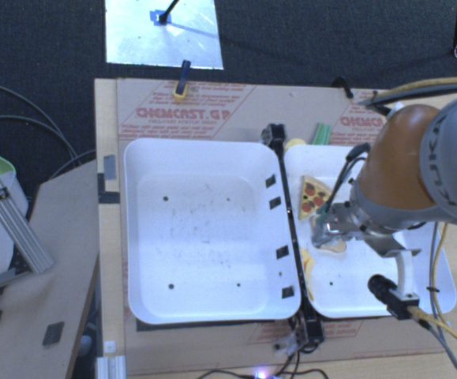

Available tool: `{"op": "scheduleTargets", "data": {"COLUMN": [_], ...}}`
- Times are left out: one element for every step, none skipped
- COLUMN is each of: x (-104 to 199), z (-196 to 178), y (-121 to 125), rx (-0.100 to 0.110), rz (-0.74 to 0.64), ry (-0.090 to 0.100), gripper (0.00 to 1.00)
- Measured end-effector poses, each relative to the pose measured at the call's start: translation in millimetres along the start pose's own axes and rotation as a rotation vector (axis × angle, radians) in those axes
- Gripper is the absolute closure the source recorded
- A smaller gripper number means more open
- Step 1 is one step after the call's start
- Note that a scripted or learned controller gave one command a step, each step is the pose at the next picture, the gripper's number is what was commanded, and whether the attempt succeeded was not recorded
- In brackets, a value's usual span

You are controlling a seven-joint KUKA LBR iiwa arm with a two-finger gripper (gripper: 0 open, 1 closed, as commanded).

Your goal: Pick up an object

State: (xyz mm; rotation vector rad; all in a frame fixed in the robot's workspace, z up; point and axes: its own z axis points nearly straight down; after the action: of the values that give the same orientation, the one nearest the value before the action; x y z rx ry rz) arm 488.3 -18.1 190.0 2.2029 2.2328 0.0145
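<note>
My gripper point(328, 231) reaches down into the right bin point(353, 300), near its left side, below the arm's orange band. A toy pizza slice point(314, 197) with red dots lies just above it in that bin. A pale tan object point(332, 246) sits right under the gripper, partly hidden by it. A thin yellowish piece point(307, 265) lies along the bin's left wall. I cannot make out how the gripper stands on the tan object.
The left bin point(204, 227) sits beside the right one, with a black divider point(287, 219) between them. A green item point(323, 133) and a yellow item point(294, 143) lie behind the right bin. Cables hang at the front right.
</note>
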Motion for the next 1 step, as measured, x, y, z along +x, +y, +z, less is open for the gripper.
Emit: {"op": "scheduleTargets", "data": {"x": [72.2], "z": [-105.9], "y": [2.1], "rx": [-0.003], "rz": [0.0], "ry": [0.001], "gripper": [1.0]}}
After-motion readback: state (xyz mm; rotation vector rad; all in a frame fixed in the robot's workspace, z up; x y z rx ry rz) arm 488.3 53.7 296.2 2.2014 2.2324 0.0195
